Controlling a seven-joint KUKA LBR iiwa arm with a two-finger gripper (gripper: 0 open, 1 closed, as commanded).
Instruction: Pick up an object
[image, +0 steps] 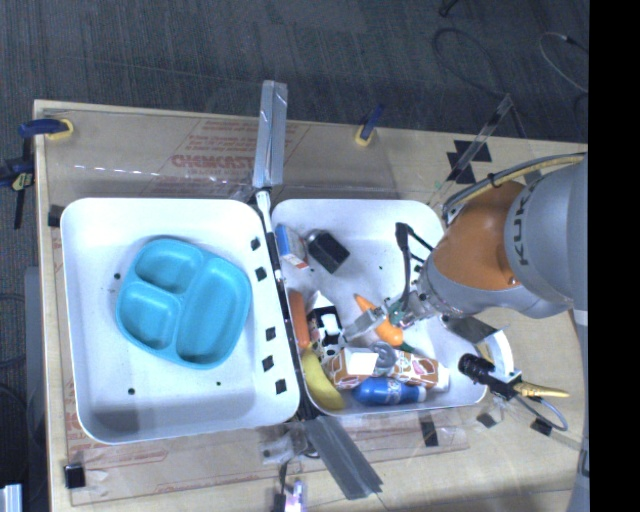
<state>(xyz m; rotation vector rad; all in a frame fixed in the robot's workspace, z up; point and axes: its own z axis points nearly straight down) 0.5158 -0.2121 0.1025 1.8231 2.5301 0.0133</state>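
My gripper (378, 322) is low in the right bin (370, 215), over the clutter along its front half. An orange carrot-like piece (366, 302) lies right at the gripper's tip, and I cannot tell whether it is gripped. Just below the gripper lie a brown and white box (352, 364) and a blue bottle (385, 391). A yellow banana (318, 381) rests against the bin's left wall. A black block (327, 251) sits apart toward the back of the bin.
The left bin (90, 300) holds a blue divided plate (185, 300). An orange stick (298, 318) and a small blue and red packet (287, 247) lie along the right bin's left wall. The arm's grey and orange wrist (480, 255) covers that bin's right side.
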